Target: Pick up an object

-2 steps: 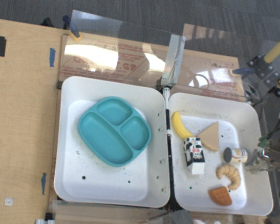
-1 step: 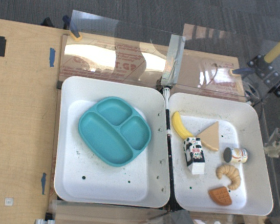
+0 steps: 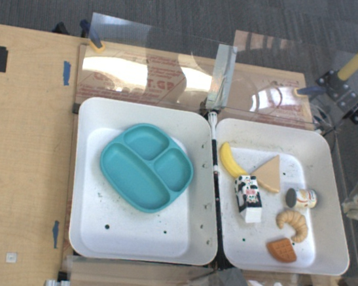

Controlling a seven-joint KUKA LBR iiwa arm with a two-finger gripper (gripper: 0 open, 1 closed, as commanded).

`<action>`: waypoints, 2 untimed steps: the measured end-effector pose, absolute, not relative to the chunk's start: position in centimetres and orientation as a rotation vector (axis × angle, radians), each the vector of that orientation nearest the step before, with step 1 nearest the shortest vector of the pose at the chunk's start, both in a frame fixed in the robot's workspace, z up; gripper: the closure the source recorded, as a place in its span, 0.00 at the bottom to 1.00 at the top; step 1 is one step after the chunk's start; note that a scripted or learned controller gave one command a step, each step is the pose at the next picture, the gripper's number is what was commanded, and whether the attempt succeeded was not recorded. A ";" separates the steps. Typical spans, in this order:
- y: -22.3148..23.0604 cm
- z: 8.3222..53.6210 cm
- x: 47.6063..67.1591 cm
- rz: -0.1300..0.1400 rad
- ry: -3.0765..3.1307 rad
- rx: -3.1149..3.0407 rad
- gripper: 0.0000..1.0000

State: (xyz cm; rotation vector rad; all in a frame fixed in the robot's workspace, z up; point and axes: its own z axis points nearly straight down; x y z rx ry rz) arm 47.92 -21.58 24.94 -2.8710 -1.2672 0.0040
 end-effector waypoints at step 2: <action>-22.3 33.1 48.0 0.000 -0.398 -3.117 1.00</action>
